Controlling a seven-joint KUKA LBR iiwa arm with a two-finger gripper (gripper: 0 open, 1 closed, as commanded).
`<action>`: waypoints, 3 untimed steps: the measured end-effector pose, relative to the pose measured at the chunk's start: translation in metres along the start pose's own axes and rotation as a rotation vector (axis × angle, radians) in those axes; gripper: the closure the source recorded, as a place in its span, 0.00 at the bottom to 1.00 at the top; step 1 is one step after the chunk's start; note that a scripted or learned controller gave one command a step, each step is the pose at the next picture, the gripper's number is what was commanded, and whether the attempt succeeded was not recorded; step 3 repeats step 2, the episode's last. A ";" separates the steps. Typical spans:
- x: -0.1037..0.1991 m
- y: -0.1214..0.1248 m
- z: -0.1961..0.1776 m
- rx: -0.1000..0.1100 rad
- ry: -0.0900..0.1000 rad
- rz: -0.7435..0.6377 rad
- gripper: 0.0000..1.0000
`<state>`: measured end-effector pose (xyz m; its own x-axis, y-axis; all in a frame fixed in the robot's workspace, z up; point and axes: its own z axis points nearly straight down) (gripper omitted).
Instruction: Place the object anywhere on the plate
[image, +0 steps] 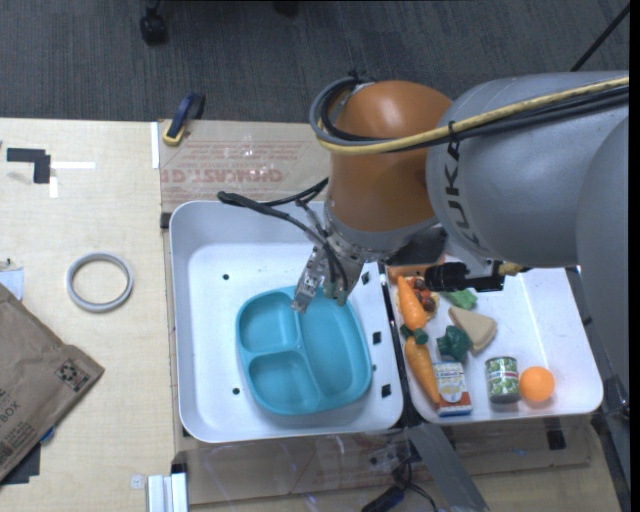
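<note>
Plate (303, 357), blue and divided, lies in the left bin (200, 300); the gripper (318, 290) hangs over its far rim, fingers slightly apart, gripping nothing.

A tape ring (100, 281) lies at nine o'clock on the bench; a cardboard box (35, 385) at eight; a blue clamp (184, 115) at eleven.

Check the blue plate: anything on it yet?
Nothing on it. All three compartments of the blue plate show bare blue; the gripper hovers over its upper rim, and the food items lie in the right bin.
</note>
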<state>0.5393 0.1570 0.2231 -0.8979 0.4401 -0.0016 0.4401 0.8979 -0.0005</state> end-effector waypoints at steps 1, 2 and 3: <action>0.073 0.034 0.054 0.001 0.002 -0.234 1.00; 0.050 -0.001 0.094 0.000 0.003 -0.422 1.00; 0.050 -0.001 0.094 0.000 0.003 -0.422 1.00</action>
